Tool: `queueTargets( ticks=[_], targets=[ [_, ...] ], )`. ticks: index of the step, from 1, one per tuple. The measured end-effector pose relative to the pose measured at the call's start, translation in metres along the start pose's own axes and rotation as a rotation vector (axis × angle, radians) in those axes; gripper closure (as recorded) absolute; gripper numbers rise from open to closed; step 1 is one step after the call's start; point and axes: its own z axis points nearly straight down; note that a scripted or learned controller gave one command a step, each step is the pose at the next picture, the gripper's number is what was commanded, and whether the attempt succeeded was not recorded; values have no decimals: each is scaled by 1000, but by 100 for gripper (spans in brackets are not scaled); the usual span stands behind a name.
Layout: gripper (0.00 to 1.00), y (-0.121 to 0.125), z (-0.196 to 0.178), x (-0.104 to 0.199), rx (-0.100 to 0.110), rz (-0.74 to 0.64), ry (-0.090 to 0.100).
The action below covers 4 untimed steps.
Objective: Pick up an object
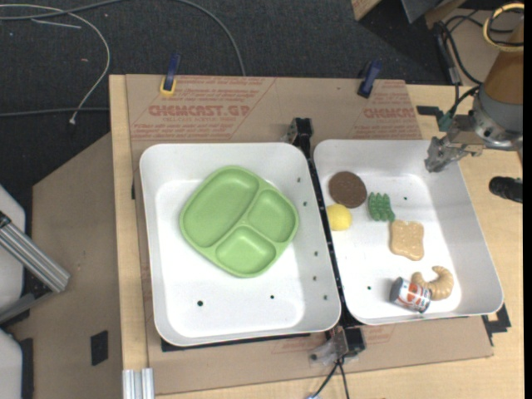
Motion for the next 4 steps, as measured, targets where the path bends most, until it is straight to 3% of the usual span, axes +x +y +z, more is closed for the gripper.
queueTargets(
  ticks=[1,2,3,4],
  targets=[
    [100,-2,-65,-1,-1,0,-1],
    [100,-2,-71,-1,3,0,1],
    [100,-12,-82,51,7,-4,4],
    [100,-22,-69,102,9,-4,5]
  ],
)
